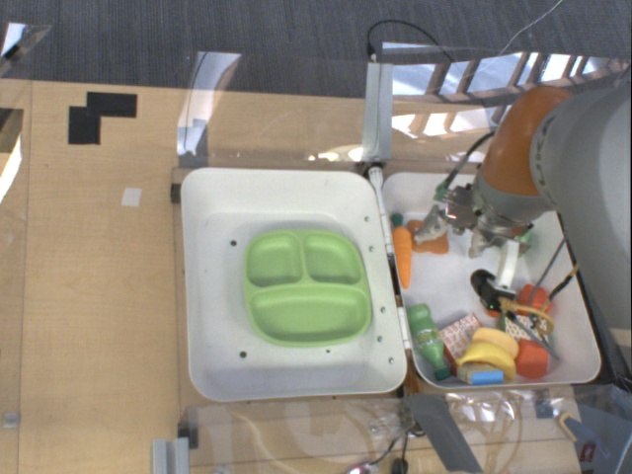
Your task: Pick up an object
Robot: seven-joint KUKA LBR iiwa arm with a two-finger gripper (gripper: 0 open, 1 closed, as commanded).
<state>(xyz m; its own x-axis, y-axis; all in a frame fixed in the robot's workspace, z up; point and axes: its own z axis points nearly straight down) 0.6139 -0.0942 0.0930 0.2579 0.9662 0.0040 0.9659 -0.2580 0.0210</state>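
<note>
Green first: a divided plate (306, 286) lies flat in the middle of the left bin (212, 265), and we count three compartments. Out on the wooden bench (79, 294) to the left sits a black stepped mark (99, 117), a shape and not lettering. Over to the right bin (585, 363), where the objects to pick are. A carrot (402, 255) lies along the left wall, with a small orange piece (431, 244) just beside it. Lower down the same wall is a green bottle (427, 334). Next to that is a red-and-white patterned packet (458, 334), its print too small for us to read. A yellow banana (494, 349) lies over a blue piece (483, 376), with red pieces (533, 358) at the lower right. The gripper (441, 217) hangs over the upper part of this bin, close above the small orange piece, on the grey arm (583, 166) coming in from the right. We cannot tell whether it is released or clenched, or whether it touches that piece.
</note>
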